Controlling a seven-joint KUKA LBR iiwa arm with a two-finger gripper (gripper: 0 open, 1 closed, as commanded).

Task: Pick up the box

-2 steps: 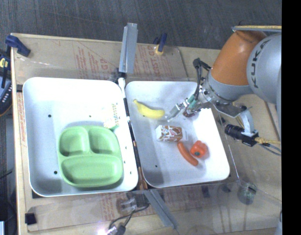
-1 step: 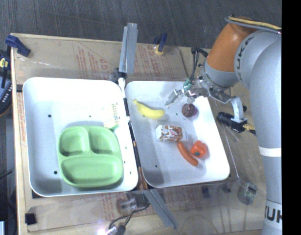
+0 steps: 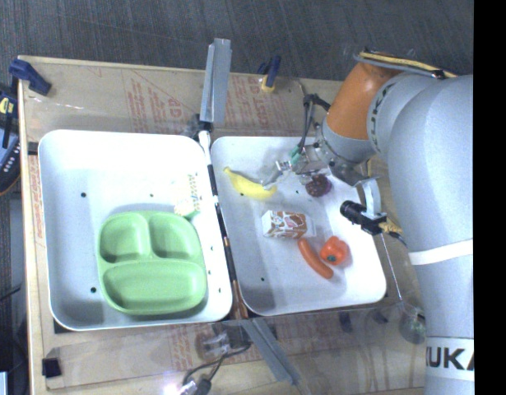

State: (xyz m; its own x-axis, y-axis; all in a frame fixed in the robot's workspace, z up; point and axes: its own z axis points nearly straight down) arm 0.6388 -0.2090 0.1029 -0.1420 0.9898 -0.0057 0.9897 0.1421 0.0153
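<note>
Box (image 3: 285,223) lies mid right bin (image 3: 359,290), beside banana (image 3: 250,185). Hand (image 3: 306,164) low at bin's far edge; finger state indiscernible, arm partly hiding it.

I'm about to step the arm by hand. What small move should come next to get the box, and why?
Probably shift the gripper down-left in the camera view until it sits over the box. The gripper hangs near the right bin's far edge, beside the banana, while the box lies apart from it, mid-bin, untouched.
</note>
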